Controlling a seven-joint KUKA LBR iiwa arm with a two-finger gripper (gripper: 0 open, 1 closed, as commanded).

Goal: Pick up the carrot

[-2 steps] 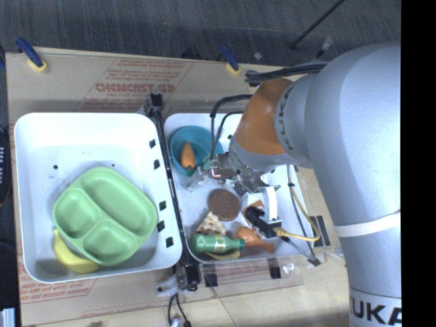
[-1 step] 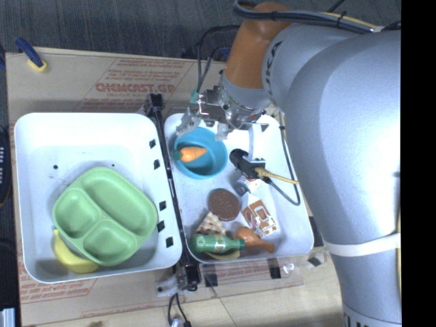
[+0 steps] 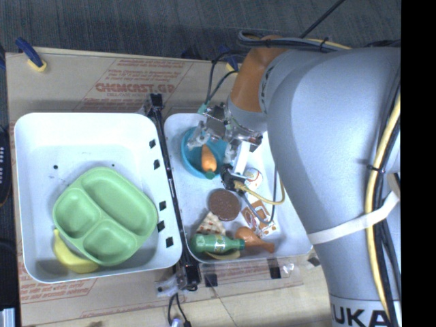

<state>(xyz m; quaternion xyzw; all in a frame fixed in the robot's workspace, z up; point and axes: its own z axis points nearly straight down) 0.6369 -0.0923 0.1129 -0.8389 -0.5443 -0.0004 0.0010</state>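
The carrot [image 3: 208, 160] is a short orange piece lying in a blue bowl [image 3: 190, 157] at the back left of the right bin [image 3: 178, 125]. My gripper [image 3: 219, 144] hangs directly over the bowl, its tip just above and around the carrot's upper end. The grey arm covers the right side of this bin. The view does not settle whether the carrot is gripped.
In front of the bowl lie a brown round disc [image 3: 223, 204], a pizza slice [image 3: 210, 225], a green bottle [image 3: 216, 244] and a brown drumstick [image 3: 255, 239]. The left bin [image 3: 41, 135] holds a green divided plate [image 3: 105, 213] over a yellow item [image 3: 70, 258].
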